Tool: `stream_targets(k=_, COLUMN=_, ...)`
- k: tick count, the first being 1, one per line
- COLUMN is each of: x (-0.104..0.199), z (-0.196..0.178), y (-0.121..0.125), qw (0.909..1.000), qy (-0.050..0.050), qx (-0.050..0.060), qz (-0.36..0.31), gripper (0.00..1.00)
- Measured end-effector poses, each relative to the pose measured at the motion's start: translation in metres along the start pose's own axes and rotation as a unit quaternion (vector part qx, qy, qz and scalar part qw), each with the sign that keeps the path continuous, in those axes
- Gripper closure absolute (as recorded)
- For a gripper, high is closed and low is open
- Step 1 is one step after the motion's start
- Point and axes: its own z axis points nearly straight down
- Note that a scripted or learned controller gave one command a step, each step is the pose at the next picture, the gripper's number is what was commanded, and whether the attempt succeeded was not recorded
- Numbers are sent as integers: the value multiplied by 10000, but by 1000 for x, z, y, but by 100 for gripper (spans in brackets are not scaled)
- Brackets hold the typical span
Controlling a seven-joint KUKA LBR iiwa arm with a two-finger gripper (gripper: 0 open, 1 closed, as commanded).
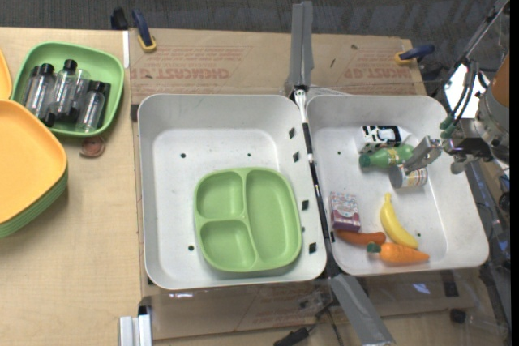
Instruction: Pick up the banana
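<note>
The yellow banana [397,223] lies in the right bin [458,243], near its front, pointing from upper left to lower right. My gripper [442,155] hangs over the bin's right half, above and to the right of the banana and well apart from it. Its fingers [422,152] stand open with nothing between them. One finger is close to a small can [411,177].
An orange carrot [403,255] and a red pepper [360,238] lie just in front of the banana. A pink packet [345,208], a green bottle [381,158] and a black-and-white item [381,132] share the right bin. The left bin [162,174] holds a green divided plate [247,219].
</note>
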Motion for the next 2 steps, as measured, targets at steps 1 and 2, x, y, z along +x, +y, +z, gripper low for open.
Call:
stream_targets(k=1, x=-41, z=142, y=27, qw=9994, qy=5, qx=-2, qz=-349, gripper=0)
stream_targets(k=2, x=-2, z=180, y=-21, qw=9971, qy=8, qx=1, qz=-767, gripper=0)
